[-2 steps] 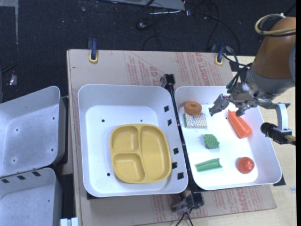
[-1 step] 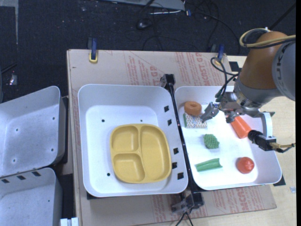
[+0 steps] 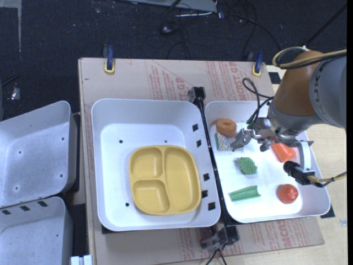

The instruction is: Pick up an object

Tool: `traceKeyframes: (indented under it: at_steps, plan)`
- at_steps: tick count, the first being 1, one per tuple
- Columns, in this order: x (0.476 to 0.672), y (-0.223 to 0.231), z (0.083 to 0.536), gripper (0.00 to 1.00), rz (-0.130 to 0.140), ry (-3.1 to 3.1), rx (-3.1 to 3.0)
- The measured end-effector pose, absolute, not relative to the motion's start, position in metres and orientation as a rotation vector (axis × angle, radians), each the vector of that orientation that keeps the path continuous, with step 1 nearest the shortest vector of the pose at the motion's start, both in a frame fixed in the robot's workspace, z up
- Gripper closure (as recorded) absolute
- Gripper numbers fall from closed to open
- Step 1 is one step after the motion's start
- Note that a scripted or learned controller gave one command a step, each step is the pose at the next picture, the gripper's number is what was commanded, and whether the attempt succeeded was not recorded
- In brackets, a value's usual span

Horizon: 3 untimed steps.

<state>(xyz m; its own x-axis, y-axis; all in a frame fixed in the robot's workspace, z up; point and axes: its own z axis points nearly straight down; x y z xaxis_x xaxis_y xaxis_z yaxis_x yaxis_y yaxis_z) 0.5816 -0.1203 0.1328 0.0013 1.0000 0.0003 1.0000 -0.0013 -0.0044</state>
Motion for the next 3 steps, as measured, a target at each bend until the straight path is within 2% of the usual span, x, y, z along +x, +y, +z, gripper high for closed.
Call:
traceKeyframes:
  at_steps: [1,2,3]
  plan:
    - [0.581,-0.12,0.089,0.0,0.005,-2.217,-2.22]
    - [0.582,-0.12,0.102,1.0,0.0,-2.22,-2.224]
    - [0.579,-0.12,0.146,1.0,-0.003,-2.223,-2.225]
